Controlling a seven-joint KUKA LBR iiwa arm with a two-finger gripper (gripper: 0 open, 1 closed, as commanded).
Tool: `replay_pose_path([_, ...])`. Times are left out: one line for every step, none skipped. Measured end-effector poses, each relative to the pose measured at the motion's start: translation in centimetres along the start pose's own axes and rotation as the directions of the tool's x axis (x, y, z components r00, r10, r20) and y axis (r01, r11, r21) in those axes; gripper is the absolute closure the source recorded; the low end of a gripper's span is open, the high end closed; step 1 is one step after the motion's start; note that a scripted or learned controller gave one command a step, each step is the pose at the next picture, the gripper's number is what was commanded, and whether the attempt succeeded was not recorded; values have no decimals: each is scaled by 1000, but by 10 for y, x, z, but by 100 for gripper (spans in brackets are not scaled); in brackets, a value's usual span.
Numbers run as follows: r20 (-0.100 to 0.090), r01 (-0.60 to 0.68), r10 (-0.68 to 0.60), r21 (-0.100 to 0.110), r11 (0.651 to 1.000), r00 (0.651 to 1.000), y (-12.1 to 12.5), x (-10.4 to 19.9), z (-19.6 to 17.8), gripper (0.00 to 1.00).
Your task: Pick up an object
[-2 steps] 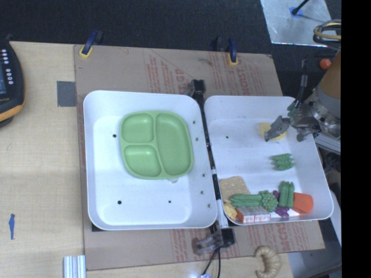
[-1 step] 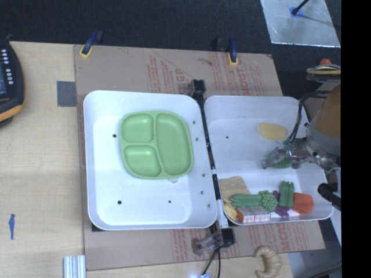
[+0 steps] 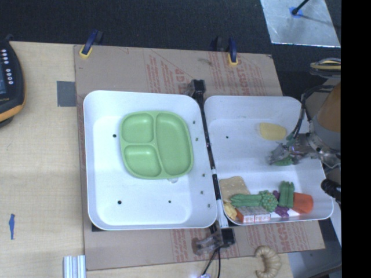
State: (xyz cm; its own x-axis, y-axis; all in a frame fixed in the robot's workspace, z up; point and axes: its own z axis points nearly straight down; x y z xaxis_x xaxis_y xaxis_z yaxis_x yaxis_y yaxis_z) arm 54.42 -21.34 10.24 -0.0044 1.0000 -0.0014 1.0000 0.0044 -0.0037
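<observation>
my gripper (image 3: 282,155) hung low over the right bin (image 3: 243,112), near its right wall, with my grey arm (image 3: 327,120) coming in from the right edge. something small and green (image 3: 285,161) lay right at my fingertips, touching them or just under them, but i could not tell whether my fingers were apart or closed on it. just up and to the left of my gripper lay a pale yellow flat piece (image 3: 272,131) on the bin floor. along the bin's near edge sat a cluster of toy food: a tan slice (image 3: 233,185), a green knobbly vegetable (image 3: 253,200), a dark green ridged piece (image 3: 286,192), an orange piece (image 3: 303,201) and a small red and white box (image 3: 255,216), all packed close together. the left bin (image 3: 98,155) held a light green divided plate (image 3: 156,144), sitting toward its far half.
</observation>
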Motion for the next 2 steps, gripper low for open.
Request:
replay_pose_path([-1, 9, -9, -15, 1000, 1000, 88, 77, -89, 100])
replay_pose_path([-6, 10, -10, 2, 1000, 1000, 66, 175, -90, 100])
